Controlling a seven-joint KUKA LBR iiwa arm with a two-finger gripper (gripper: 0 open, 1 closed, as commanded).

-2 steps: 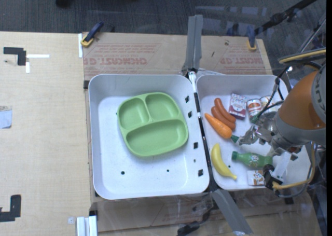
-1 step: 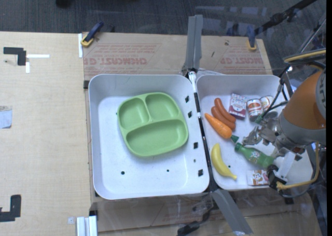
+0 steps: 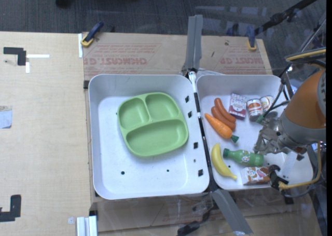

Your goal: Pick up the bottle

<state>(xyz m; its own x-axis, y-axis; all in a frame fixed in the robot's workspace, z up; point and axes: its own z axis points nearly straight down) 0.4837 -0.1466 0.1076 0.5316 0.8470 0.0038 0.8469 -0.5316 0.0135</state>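
The green bottle point(image 3: 243, 157) lies on its side in the right bin point(image 3: 228, 82), low in the bin, with its cap pointing left. My gripper point(image 3: 263, 144) hangs at the bottle's right end, just above its base. From this angle I cannot make out whether it touches the bottle. The grey arm with its orange band point(image 3: 308, 106) reaches in from the right and hides the bin's right side.
A yellow banana point(image 3: 222, 162) lies just left of the bottle, and a packet point(image 3: 255, 176) just below it. A carrot point(image 3: 219, 126), two sausages point(image 3: 223, 111), a small carton point(image 3: 237, 106) and cans point(image 3: 254, 109) lie farther back. A green divided plate point(image 3: 153, 124) sits in the left bin point(image 3: 104, 141).
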